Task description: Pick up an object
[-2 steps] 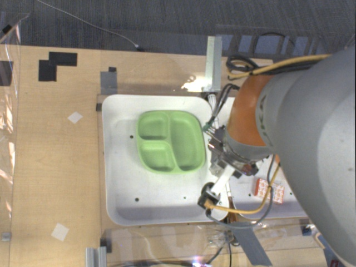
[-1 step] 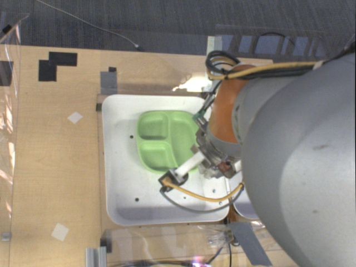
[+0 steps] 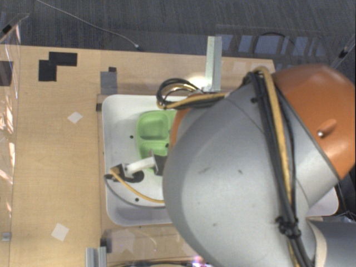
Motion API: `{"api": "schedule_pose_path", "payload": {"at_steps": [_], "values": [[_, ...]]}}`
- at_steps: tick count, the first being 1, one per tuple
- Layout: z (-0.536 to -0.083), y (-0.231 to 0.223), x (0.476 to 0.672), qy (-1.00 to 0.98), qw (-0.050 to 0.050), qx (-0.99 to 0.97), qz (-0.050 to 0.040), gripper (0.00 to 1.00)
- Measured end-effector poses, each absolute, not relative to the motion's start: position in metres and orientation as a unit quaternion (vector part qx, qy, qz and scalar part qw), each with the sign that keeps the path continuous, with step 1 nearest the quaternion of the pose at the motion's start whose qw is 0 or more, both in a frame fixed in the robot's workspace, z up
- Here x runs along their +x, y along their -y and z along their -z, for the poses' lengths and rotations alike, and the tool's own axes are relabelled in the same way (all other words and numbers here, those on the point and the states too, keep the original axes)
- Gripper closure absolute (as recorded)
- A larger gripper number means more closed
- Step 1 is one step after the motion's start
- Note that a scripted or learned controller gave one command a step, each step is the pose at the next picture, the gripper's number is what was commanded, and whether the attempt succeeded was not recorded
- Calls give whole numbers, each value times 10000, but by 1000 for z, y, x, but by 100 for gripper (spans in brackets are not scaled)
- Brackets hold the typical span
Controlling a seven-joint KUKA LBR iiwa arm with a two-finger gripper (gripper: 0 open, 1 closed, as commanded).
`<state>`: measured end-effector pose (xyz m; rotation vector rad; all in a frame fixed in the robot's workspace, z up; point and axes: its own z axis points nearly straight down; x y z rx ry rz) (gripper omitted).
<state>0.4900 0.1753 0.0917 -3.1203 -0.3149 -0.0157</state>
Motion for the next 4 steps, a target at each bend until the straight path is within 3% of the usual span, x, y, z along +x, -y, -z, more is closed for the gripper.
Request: {"api": "schedule_pose_path", "payload": {"at_steps": [1,2,3,4], "values": [[-180,-198,488,1304,36,-9914,40,100],[-337,-218,487,4809,1,-8767,24,100],[-262,-224,488,3470,-1,-9379,-12,100],[-220,-235,487,1404,9,-9901,-4,100]]}}
